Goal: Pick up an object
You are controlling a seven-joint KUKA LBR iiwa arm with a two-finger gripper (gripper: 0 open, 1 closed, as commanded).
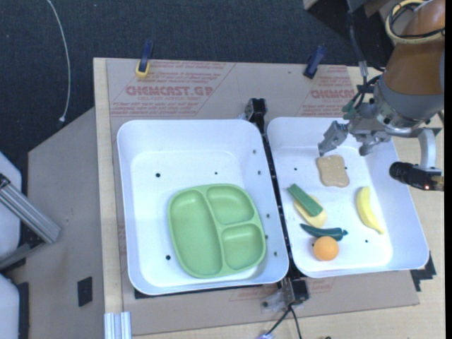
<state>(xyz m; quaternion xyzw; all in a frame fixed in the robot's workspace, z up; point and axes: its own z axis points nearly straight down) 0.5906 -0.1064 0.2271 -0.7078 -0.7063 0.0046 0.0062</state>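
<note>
My gripper [350, 141] hangs over the back of the right bin [282, 141], its two fingers spread open with nothing between them. Just below the fingertips a tan slice of toy bread [332, 171] lies flat on the bin floor. Farther forward lie a green and yellow sponge-like block [307, 204], a dark green pepper [324, 231], an orange ball [325, 248] and a yellow banana [369, 209].
The left bin [141, 154] holds a green divided tray [215, 229]. A black clip [255, 109] sits at the back where the two bins meet. The arm's orange band [417, 44] rises at the upper right. Blue clamps [314, 61] hold the board's far edge.
</note>
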